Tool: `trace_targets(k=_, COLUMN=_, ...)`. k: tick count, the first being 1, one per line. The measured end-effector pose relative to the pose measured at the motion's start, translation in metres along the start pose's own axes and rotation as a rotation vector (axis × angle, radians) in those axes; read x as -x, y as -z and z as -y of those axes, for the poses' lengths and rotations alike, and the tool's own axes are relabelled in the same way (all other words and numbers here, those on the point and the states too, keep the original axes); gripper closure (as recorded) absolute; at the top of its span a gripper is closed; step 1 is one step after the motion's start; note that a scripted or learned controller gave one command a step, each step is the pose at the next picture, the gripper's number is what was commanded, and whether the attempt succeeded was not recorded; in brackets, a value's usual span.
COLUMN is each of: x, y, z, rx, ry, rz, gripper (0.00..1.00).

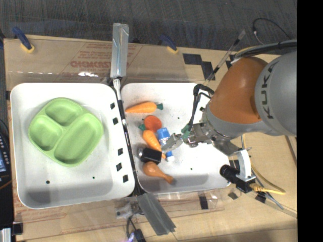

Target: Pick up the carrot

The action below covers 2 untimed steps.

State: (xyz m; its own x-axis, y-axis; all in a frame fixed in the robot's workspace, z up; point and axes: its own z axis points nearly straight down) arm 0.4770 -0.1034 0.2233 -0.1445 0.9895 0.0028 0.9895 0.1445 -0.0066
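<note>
Pincer (174, 141) beside blue item (163, 134), holding nothing.

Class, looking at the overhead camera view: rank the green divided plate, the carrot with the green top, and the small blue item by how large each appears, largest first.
1. Green divided plate, by far the largest, in the left bin.
2. Carrot, lying near the top of the right bin.
3. Blue item, the smallest, beside the gripper in the cluttered middle of the right bin.

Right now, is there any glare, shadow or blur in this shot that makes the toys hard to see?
In the camera view, the carrot is sharp and evenly lit; soft shadows sit along the near wall of the right bin; the gripper looks slightly blurred over the toy pile; no strong glare on either bin.
</note>
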Motion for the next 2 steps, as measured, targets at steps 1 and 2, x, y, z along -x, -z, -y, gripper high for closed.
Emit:
trace_targets(k=1, x=-0.027, y=-0.035, z=-0.039, rx=-0.002, ry=0.009, rz=0.001, gripper=0.00)
trace_targets(k=2, x=0.019, y=-0.133, z=-0.067, rx=0.003, ry=0.000, rz=0.002, gripper=0.00)
